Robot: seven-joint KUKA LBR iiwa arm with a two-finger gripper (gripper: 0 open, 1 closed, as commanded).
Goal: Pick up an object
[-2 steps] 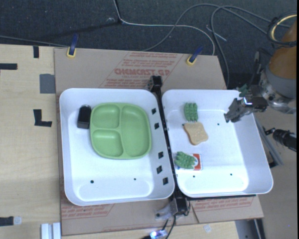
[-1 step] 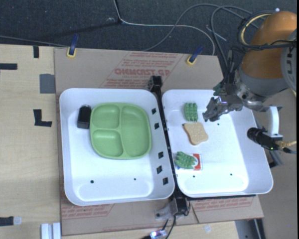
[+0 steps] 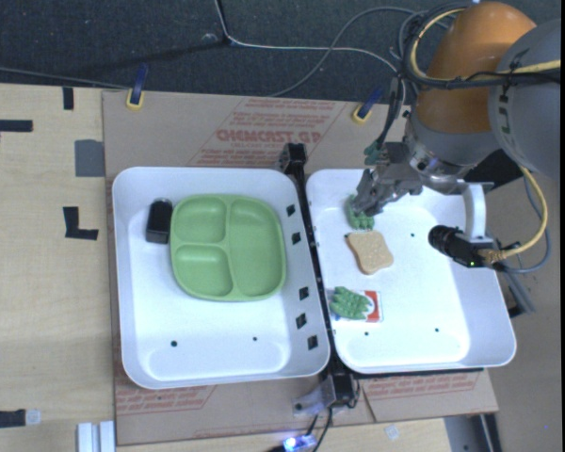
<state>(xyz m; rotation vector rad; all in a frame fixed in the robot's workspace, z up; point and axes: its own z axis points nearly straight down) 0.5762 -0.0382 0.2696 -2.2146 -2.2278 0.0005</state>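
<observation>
Camera view looks down at a slant on my two white bins, side by side on a cardboard sheet that covers the surface. My arm (image 3: 490, 73) reaches in from the right, its orange band bulging near the top edge, and my jaws (image 3: 369, 201) hang low over the far left part of the right bin (image 3: 452, 332). Their tips are down at a small green object (image 3: 360, 220) that lies against the bin floor just under them. From this angle I cannot tell whether my jaws are open or closed, nor whether that green piece sits between them or only beside them.

Just in front of it lies a tan slice of toast (image 3: 369, 251), flat on the bin floor, close to the green piece but apart from it. Nearer the front edge, by the divider, a leafy green toy (image 3: 349, 302) rests partly on a small red and white card (image 3: 372, 308).

The left bin (image 3: 207, 361) holds a green tray (image 3: 229, 248) with three compartments, lying flat, and a small black block (image 3: 159, 221) touching the tray's left edge.
</observation>
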